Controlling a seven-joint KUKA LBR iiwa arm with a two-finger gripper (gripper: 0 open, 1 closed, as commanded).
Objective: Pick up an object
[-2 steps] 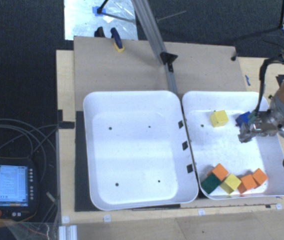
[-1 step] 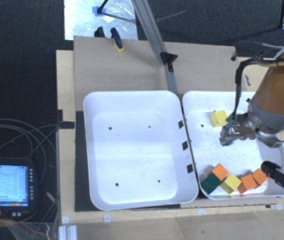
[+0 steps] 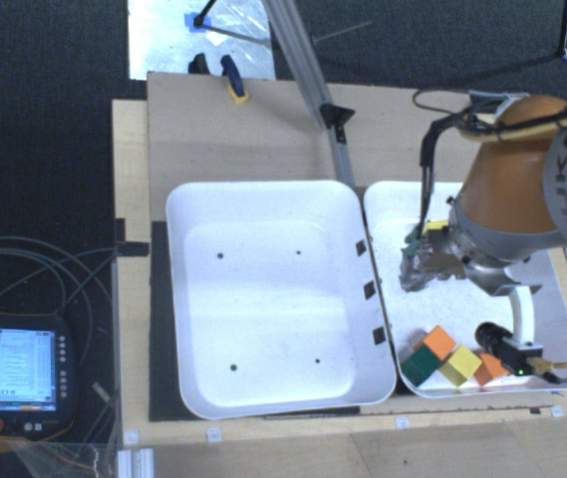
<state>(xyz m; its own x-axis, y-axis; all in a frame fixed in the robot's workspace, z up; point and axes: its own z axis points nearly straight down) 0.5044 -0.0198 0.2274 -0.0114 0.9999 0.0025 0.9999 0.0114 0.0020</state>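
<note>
Bench with two white bins (image 3: 263, 202); gripper (image 3: 425, 267) low in right bin, jaw state unclear. Approach step; next, shift toward blocks (image 3: 442, 357) at near edge.

Small blocks cluster at near edge of the right bin (image 3: 395, 229), all lying on its floor, touching or nearly so. Orange block (image 3: 439, 342) sits at the back of the group, tilted. Dark green block (image 3: 421, 366) front left. Yellow block (image 3: 458, 366) just right of green. Second orange block (image 3: 490, 368) right of yellow, partly hidden.
</note>
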